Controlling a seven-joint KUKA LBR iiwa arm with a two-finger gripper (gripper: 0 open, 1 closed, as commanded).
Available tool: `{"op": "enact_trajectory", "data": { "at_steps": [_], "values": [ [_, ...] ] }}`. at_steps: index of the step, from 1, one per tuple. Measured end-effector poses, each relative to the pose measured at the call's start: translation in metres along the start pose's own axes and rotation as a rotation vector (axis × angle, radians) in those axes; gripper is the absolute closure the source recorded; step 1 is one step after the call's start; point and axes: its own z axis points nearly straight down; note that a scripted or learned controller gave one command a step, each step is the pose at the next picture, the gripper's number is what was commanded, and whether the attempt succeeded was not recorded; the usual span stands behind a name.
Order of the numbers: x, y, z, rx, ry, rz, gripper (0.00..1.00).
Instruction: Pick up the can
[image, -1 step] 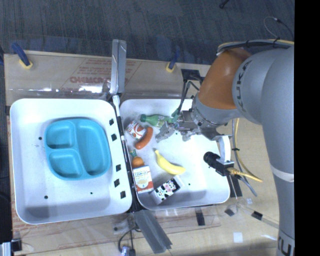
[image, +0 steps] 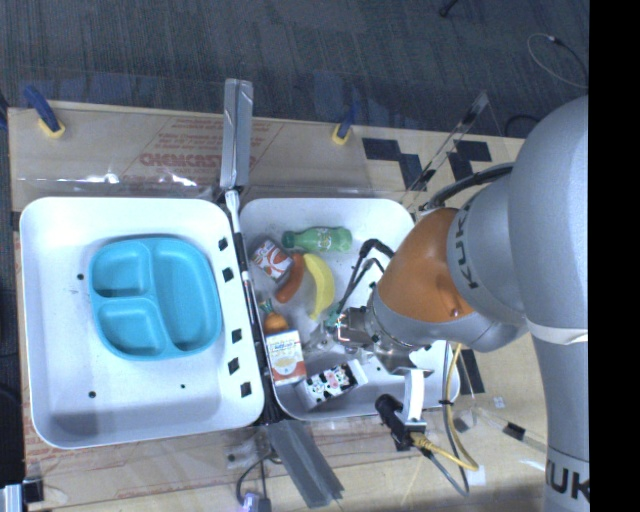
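Observation:
The can (image: 270, 260), red and white, lies on its side in the right bin (image: 385, 212), close to the divider between the two bins. My gripper (image: 345, 326) hangs low over the middle of that bin, mostly hidden under the orange-banded wrist (image: 430, 280). It sits to the right of and below the can, apart from it, with a banana (image: 320, 282) between them.
Around the can lie a green bottle (image: 318, 239), a reddish-orange sausage-shaped item (image: 288, 283), a small orange carton (image: 285, 357) and a black-and-white box (image: 332, 382). The left bin (image: 60, 390) holds a blue divided plate (image: 155, 296). The arm covers the right bin's right side.

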Motion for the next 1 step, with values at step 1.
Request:
{"op": "enact_trajectory", "data": {
  "at_steps": [1],
  "values": [
    [0.0340,0.0381,-0.0004,0.000,0.000,0.191,0.00]
  ]
}}
